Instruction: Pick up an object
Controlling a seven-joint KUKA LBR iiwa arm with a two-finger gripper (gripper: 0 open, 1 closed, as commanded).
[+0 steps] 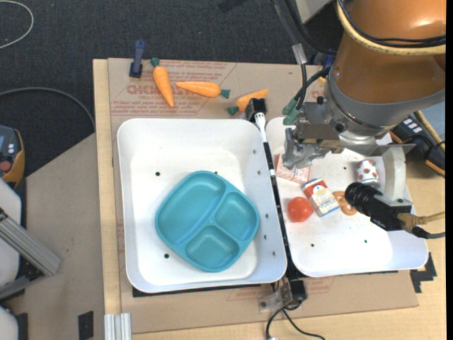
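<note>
Two white bins on bench. Left bin: teal divided plate. Right bin: red tomato, small carton, its label unreadable. Gripper low over the right bin's upper left; finger state not discernible. Red cardboard print illegible.

Premises present as a robotics laboratory or test cell. An industrial arm, grey with an orange band, stands over a counter surfaced in printed cardboard. Two shallow white bins sit side by side, joined by black clips. Loose cables trail across dark carpet flooring. Test items are toys: plastic carrots and a blue divided tray. Aluminium framing shows at lower left.
</note>
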